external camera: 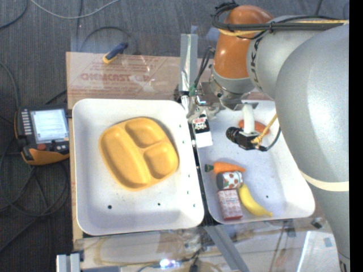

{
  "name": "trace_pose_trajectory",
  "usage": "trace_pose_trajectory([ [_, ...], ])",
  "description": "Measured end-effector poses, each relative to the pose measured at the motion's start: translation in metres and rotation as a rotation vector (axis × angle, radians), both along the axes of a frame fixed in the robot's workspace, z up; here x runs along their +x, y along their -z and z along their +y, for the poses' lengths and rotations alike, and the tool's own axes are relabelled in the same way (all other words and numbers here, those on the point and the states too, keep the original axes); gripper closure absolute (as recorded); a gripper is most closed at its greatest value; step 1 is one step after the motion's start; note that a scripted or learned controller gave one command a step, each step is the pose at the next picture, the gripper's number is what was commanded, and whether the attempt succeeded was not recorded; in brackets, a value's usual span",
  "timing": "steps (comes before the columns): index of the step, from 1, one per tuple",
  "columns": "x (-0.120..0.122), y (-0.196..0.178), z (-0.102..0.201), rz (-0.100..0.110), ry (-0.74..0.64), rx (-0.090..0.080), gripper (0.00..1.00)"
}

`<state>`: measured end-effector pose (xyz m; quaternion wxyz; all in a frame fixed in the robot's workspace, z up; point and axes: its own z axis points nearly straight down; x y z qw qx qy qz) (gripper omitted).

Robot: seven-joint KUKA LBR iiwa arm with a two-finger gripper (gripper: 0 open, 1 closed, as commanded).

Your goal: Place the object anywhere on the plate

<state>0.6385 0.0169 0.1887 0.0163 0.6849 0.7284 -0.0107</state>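
Observation:
A yellow plate (139,151) with three compartments lies in the left bin (91,208), and nothing rests on it. My gripper (199,127) hangs low over the divider between the two bins, at the far left corner of the right bin (283,203), just right of the plate's far edge. No object shows in its grasp. In the right bin, near the front, lie an orange carrot (227,166), a small can with a red label (229,179), a red box (229,204) and a yellow banana (253,203).
A small orange thing (259,126) peeks out behind the wrist at the back of the right bin. The big grey arm covers the right side of that bin. A handheld screen (45,128) lies off the bench to the left, and a cardboard sheet (122,78) lies behind the left bin.

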Motion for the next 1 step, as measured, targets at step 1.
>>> trace_pose_trajectory([
  [1, 0.0001, 0.0000, 0.0008, -0.001, 0.019, 0.000, 1.00],
])
